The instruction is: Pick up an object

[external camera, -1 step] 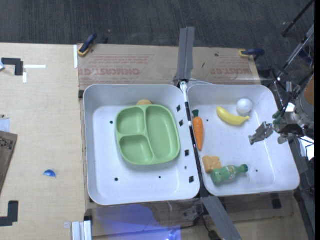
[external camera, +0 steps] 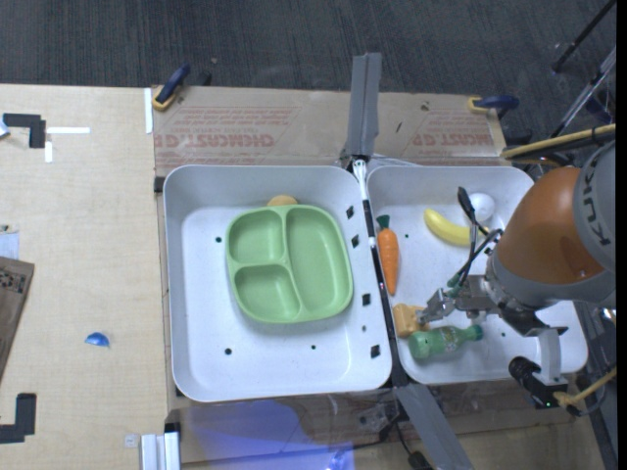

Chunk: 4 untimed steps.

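**Nothing lifted yet: gripper low in the right bin**

You have the arm [external camera: 554, 228] reaching in from the right, with the gripper [external camera: 438, 306] down in the near part of the right bin [external camera: 509, 179]. Its tip sits just above the green bottle [external camera: 444, 342], which lies on its side on the bin floor, and just right of a small tan piece [external camera: 406, 315] by the divider. I cannot tell how wide the tool stands, as its parts blur together at this angle, and nothing shows between them, so do not count anything as held.

Every likely target rests on the bin floor. The carrot [external camera: 389, 258] lies along the left wall of the right bin, the banana [external camera: 447, 227] sits farther back, and a dark-handled spoon [external camera: 473, 218] is beside the banana. In the left bin [external camera: 191, 292], a green tray [external camera: 289, 262] lies flat, with something yellow [external camera: 282, 202] peeking out behind its far edge.

By my reading, the approach is done; the grasp and the lift are both left. The bottle or the tan piece looks like the nearest candidate.
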Tool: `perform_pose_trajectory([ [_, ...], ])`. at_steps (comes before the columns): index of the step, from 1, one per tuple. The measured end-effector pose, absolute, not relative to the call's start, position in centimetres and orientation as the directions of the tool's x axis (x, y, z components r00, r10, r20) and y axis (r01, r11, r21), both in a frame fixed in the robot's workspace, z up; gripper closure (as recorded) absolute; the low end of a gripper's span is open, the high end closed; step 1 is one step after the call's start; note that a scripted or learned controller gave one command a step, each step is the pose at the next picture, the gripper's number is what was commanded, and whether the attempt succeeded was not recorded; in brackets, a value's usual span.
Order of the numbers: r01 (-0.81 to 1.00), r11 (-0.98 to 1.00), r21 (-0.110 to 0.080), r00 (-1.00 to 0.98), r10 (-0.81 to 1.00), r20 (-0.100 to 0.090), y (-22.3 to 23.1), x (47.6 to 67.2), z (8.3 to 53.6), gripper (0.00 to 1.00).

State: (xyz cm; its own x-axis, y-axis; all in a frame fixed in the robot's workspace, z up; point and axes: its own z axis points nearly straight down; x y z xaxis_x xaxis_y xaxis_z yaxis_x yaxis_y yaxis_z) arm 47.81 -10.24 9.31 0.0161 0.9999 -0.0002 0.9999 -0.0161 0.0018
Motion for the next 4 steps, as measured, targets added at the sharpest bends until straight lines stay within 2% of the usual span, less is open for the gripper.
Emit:
perform_pose_trajectory([
  [1,0.986,0.166,0.000,-0.167,0.986,0.000,-12.5,55.9,9.1,0.00],
  [2,0.994,0.111,0.000,-0.111,0.994,-0.001,-12.0,60.5,9.1,0.00],
  [3,0.987,0.163,0.000,-0.163,0.987,-0.002,-17.9,65.9,9.2,0.00],
  [4,0.986,0.168,-0.001,-0.168,0.986,-0.005,-17.8,66.0,10.1,1.00],
])
